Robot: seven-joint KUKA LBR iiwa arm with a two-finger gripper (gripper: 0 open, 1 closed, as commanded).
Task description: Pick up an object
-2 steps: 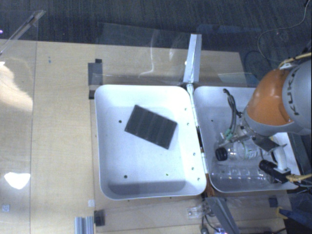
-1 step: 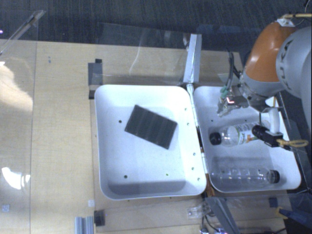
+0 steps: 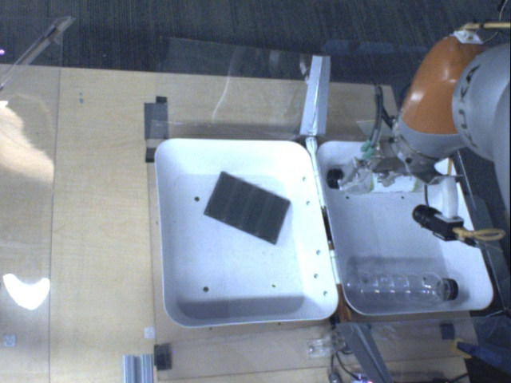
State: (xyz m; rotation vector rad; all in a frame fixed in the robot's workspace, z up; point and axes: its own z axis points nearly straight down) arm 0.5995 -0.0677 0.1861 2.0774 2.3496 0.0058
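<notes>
Two shallow white bins [image 3: 172, 238] sat on the desk. A clear plastic bottle [image 3: 397, 286] lay in the right bin's lower part, likely light and slippery, best gripped mid-body. The claw [image 3: 366, 174] hovered upper right; I cannot tell its state.

Bright, soft image (glare at left)
</notes>
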